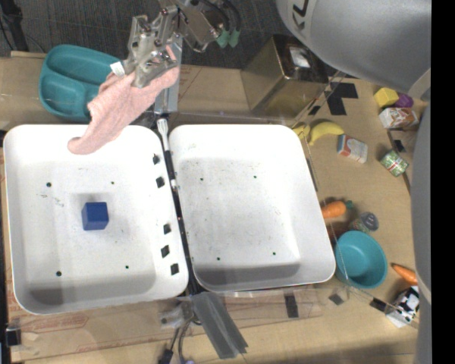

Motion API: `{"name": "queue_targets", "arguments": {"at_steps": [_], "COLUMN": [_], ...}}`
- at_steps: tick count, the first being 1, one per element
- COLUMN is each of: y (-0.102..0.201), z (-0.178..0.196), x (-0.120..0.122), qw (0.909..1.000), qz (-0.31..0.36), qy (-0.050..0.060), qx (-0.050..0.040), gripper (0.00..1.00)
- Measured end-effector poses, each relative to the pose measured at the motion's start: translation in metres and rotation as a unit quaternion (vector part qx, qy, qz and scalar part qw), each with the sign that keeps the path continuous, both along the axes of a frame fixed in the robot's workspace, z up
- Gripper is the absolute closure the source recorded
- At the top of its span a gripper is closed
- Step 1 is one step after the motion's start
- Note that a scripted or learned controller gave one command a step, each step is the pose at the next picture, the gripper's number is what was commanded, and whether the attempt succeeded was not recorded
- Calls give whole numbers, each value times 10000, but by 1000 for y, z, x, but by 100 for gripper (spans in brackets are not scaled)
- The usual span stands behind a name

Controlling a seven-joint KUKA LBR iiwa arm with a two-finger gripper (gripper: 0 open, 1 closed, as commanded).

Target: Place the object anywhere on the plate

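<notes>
**Ann:** Wooden bench (235, 89) under two shallow white bins, and the blue cube (95, 215) sits alone in the left bin (30, 279), out on the floor of it, a little toward its left wall.

**Ben:** And the gripper (150, 59)?

**Ann:** Up beyond the left bin's far rim, near the corner where the two bins meet. A pink cloth (120, 111) is pinched between its fingers; the cloth hangs down and its loose end drapes over the left bin's far rim.

**Ben:** So the cube is nowhere near it.

**Ann:** Well apart. The cube lies toward the near side of the left bin, down and to the left of the pincer, with bare white floor between them. Nothing touches it.

**Ben:** Anything else around that bin?

**Ann:** A teal dish (72, 78) just beyond the left bin's far left corner, partly behind the cloth. The right bin (311, 203) touches the left bin along a seam of black clips. Past the right bin, a banana (322, 131), a teal bowl (362, 258), a carrot (334, 209) and small packets lie on the bench.
</notes>
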State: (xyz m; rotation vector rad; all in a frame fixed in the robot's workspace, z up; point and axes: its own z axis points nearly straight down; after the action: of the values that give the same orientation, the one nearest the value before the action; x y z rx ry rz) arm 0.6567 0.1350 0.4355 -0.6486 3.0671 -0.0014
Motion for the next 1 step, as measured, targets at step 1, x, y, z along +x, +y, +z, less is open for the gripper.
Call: {"name": "queue_targets", "arguments": {"at_steps": [1], "y": [-1], "z": [8], "x": [-38], "qw": [9752], "qz": [-2214], "qy": [27], "qx": [1], "gripper": [100]}}
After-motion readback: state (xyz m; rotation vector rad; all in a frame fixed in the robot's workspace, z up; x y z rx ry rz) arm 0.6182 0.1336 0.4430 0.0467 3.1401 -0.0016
